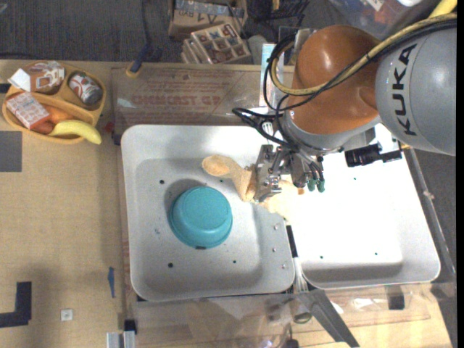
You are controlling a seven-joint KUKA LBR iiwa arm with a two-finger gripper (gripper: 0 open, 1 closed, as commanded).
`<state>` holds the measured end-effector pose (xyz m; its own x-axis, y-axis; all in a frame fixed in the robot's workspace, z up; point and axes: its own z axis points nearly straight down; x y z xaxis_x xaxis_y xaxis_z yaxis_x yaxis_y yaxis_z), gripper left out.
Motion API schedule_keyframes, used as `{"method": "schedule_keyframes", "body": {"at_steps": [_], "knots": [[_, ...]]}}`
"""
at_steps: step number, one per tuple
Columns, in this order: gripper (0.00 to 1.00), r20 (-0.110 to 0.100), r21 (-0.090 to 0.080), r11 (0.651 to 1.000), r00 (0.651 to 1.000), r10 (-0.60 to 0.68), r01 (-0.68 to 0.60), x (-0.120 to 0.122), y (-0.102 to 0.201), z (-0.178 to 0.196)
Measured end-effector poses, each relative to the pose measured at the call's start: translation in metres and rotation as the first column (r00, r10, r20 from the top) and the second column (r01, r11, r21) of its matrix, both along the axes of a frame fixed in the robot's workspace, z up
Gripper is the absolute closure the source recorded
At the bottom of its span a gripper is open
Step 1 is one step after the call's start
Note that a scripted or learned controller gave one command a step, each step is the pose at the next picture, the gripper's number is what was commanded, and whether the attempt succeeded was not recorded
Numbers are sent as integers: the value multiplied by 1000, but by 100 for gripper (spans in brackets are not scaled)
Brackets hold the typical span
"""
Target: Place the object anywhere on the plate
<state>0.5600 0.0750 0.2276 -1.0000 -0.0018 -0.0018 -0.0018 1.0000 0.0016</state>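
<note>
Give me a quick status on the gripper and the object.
Gripper low at left bin's right side, on tan wooden object. Grasp unconfirmed. Teal plate sits apart in left bin, nothing on it.

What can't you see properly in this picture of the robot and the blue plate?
- Camera view: whether the hand grips the tan object; the wrist above covers it.
- The tan object's right end, hidden by the hand.
- The blue plate: its top or underside, hard to tell.
- The left bin's right rim under the arm.

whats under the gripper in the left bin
A tan wooden spoon-like object lies under the gripper in the left bin; its right end is covered.
</note>
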Motion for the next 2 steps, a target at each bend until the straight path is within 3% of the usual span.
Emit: {"method": "schedule_keyframes", "body": {"at_steps": [2], "knots": [[100, -2, 0, 1000, 1000, 3, -3, -59, 93, 1]]}}
